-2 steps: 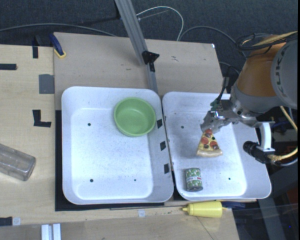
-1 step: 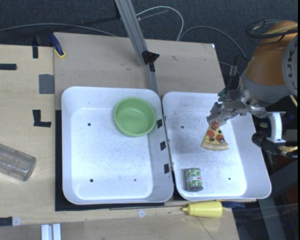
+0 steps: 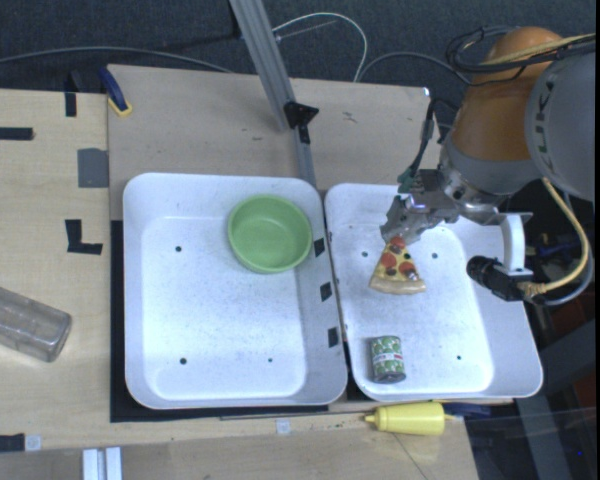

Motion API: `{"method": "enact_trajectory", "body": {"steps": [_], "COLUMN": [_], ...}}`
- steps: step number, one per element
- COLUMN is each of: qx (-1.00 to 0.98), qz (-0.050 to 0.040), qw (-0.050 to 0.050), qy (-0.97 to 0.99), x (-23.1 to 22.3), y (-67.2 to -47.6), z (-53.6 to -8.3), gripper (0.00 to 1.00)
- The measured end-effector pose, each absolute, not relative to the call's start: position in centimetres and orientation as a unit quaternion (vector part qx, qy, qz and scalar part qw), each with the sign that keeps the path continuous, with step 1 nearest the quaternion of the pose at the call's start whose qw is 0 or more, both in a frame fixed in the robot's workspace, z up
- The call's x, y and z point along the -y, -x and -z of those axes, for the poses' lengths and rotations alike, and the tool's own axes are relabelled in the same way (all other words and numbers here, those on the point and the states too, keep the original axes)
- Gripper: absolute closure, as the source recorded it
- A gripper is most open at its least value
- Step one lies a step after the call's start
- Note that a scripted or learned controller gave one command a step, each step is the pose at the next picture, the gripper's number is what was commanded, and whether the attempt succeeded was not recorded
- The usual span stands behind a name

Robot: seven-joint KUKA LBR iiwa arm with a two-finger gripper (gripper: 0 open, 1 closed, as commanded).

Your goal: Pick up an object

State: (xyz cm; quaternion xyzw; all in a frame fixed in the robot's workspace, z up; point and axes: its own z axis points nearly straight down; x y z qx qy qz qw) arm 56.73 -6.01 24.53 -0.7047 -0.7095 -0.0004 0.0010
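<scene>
Just above the triangular toy pizza slice [image 3: 397,268], the grey two-finger gripper [image 3: 400,230] hovers; finger opening indiscernible.

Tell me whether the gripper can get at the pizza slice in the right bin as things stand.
Probably yes. The gripper hangs just above the pizza slice's tip, and the slice lies flat on the right bin's floor with nothing on it. The green can sits well apart, nearer the front rim.
</scene>
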Motion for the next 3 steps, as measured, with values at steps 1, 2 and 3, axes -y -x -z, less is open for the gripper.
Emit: {"method": "enact_trajectory", "body": {"steps": [1,2,3], "qx": [0.710,0.710,0.709], "qz": [0.0005,0.0003,-0.0009], "qw": [0.001,0.001,0.001], "qy": [0.704,0.705,0.705], "x": [0.6,-5.0,-9.8], "y": [-58.2,-59.8,-61.5], "z": [-25.1,-25.2,-23.1], "gripper": [1.00,1.00,1.00]}}
